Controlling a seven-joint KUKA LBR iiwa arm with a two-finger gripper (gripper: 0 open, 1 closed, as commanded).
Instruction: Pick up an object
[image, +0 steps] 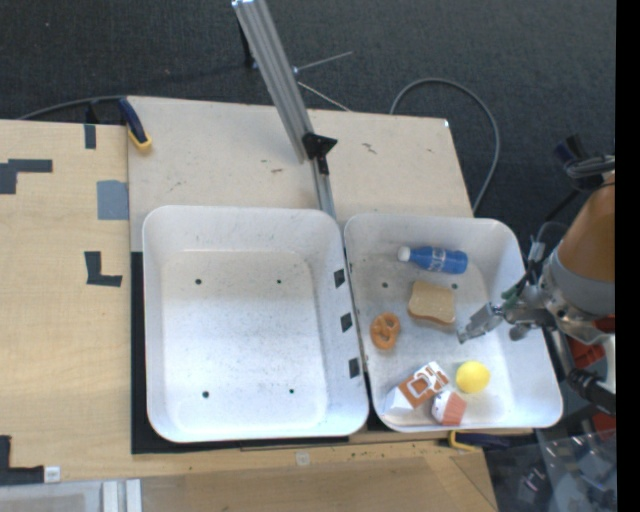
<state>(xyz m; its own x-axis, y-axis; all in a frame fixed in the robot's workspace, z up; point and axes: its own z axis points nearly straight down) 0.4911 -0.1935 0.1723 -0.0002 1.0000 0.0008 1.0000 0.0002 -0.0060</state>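
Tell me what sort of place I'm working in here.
Likely a robotics lab grasping bench: two shallow white bins side by side on a taped wooden bench, toy items such as a blue bottle and yellow ball, and the arm's gripper reaching in.

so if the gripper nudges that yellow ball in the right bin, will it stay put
Probably not. The yellow ball looks round and smooth, so a nudge would likely roll it across the bin's flat floor. It may stop against the orange-and-white carton beside it. Two fingers might slip off its curve.
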